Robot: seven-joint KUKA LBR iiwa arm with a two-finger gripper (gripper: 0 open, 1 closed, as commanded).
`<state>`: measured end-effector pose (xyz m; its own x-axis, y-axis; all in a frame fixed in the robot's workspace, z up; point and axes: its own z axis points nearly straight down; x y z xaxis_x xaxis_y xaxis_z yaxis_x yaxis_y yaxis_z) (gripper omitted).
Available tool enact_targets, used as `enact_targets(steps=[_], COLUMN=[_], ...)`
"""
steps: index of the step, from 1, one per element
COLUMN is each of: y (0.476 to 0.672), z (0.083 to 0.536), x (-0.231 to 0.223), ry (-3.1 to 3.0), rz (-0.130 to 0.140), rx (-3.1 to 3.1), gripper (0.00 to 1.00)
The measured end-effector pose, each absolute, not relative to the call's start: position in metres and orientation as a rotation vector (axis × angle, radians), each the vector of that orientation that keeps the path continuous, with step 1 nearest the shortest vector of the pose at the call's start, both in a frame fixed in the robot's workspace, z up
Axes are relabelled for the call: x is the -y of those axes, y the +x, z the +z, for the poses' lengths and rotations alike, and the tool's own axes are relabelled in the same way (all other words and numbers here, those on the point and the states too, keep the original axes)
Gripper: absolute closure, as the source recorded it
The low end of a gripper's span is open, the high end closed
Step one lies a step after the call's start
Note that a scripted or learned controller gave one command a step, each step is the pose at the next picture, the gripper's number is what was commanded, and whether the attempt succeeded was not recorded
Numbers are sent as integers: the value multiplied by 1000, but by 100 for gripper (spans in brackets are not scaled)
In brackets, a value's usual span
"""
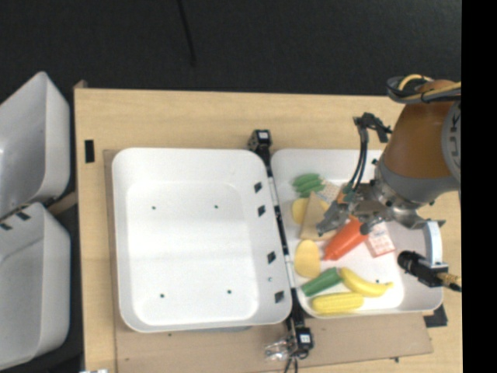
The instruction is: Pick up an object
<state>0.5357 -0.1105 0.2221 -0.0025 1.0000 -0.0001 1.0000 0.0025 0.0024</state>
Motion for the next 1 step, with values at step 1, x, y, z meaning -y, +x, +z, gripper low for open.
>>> enact_targets(steps=[1], y=[538], z=[142], x=[123], ry=[2220], rz=[-1], rx=[-2217], gripper=[0])
